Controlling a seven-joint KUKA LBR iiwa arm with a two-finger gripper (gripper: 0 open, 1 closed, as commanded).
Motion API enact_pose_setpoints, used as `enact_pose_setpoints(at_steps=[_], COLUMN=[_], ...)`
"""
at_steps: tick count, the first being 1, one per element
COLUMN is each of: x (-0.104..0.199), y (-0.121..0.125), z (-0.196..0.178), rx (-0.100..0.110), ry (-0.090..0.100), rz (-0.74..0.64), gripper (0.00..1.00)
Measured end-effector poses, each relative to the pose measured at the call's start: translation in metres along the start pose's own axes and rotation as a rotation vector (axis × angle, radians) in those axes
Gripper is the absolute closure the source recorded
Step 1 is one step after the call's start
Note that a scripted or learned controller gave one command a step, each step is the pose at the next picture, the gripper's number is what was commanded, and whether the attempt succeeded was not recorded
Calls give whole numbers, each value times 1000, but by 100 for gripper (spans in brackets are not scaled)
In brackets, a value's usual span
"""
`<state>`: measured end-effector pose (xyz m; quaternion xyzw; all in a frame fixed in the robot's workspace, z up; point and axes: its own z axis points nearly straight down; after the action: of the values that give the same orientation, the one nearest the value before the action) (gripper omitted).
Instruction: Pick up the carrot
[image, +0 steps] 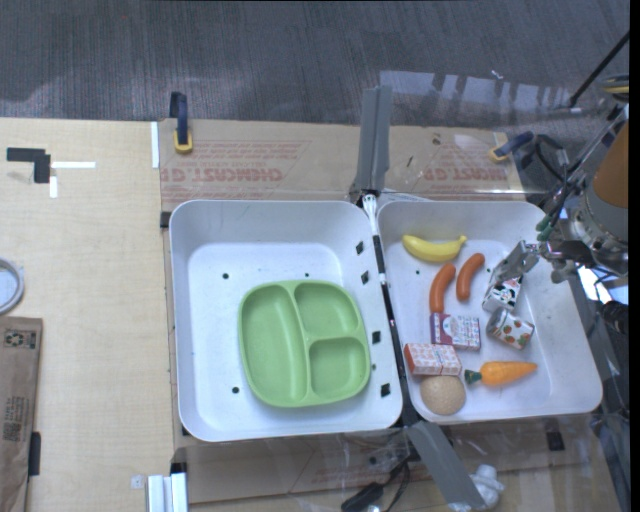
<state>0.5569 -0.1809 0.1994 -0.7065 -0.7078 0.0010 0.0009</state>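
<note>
The hand (520, 262) hangs over the right bin (580, 330), by a small black-and-white carton (501, 295) — whether its fingers grip anything, I cannot tell. The carrot (503, 373) lies apart, near the bin's front edge — beside a round bun (442, 394).

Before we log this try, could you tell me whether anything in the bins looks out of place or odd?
Nothing looks spilled or damaged. The one odd point: the gripper sits over the small cartons at the right bin's far side, while the carrot lies untouched near the front edge, beside the round bun.
</note>
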Motion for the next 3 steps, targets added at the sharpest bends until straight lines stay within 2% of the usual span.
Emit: enact_pose_setpoints(at_steps=[1,2,3], x=[19,85,18], y=[-57,-79,-79], z=[74,54,4], rx=[-18,0,-3], ry=[-4,1,-1], rz=[9,-180,-280], gripper=[0,0,0])
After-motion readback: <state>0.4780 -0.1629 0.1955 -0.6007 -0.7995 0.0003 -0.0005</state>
